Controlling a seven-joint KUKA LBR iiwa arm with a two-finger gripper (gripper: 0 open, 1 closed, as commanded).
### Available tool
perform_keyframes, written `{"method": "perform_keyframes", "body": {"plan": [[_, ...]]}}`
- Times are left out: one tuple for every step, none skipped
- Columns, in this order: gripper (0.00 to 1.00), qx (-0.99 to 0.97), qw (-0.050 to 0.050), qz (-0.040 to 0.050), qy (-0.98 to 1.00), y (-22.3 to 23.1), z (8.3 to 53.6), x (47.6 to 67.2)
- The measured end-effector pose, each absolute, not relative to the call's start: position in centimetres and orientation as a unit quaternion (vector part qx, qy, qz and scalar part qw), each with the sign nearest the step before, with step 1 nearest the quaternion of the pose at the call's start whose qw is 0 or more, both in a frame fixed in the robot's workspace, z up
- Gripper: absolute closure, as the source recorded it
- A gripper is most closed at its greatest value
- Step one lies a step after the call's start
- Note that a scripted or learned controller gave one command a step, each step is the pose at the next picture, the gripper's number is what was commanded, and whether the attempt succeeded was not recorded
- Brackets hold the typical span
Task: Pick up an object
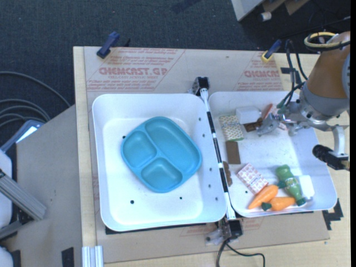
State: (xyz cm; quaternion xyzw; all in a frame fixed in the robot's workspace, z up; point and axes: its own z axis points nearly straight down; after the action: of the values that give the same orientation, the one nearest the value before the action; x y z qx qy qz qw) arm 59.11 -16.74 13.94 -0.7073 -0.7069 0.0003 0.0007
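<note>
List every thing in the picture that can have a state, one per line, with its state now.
Blue three-compartment plastic plate: flat in the left white bin, right side up.
Two orange toy carrots: lying side by side in the right white bin, touching.
Green plastic bottle: lying on its side beside the carrots.
Brown flat rectangular piece: lying flat.
Two-finger gripper: low over the right bin's far end.
</note>
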Motion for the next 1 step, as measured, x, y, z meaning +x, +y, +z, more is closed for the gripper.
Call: {"method": "perform_keyframes", "body": {"plan": [[0.00,-0.707,0.001,0.0007,-0.707,-19.14,8.42,54.37]]}}
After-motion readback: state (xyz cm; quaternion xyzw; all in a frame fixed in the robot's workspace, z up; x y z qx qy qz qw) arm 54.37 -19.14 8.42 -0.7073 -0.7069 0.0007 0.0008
